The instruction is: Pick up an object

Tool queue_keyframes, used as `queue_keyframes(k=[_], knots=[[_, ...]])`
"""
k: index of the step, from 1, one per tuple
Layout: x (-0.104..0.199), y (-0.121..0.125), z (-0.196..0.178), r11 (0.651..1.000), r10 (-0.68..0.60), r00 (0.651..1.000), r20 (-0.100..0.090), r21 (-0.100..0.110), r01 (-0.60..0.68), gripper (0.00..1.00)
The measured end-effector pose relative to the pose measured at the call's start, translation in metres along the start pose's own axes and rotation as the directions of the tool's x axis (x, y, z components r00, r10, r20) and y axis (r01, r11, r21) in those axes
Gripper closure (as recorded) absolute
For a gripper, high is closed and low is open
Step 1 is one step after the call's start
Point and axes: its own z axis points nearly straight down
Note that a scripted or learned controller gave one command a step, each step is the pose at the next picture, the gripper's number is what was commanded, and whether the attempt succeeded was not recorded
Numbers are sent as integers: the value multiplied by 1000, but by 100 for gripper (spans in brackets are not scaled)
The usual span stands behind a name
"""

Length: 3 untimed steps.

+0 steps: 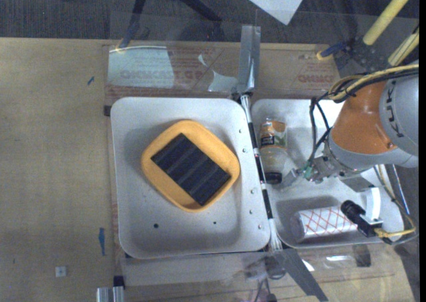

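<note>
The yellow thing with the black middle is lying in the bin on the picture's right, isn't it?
No, the side is wrong. The yellow thing with the black middle is lying in the bin on the picture's left, as the camera view shows.

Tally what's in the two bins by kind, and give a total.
Yellow tray with black ribbed insert: 1 (left bin)
Clear bottle with orange-brown label: 1 (right bin)
White roll with red lattice print: 1 (right bin)
Total: 3, taking the black bit at the bottle's lower end as its cap; it is too small to tell for sure.
</note>
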Motion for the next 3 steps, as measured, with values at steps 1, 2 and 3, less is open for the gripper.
queue_keyframes(k=[1, 2, 3], knots=[[-35, 119, 2, 979, -205, 979, -2, 6, 205, 0], [-33, 122, -10, 978, -209, 978, 1, 2, 209, 100], [29, 150, -96, 999, -40, 999, -3, 8, 40, 100]])
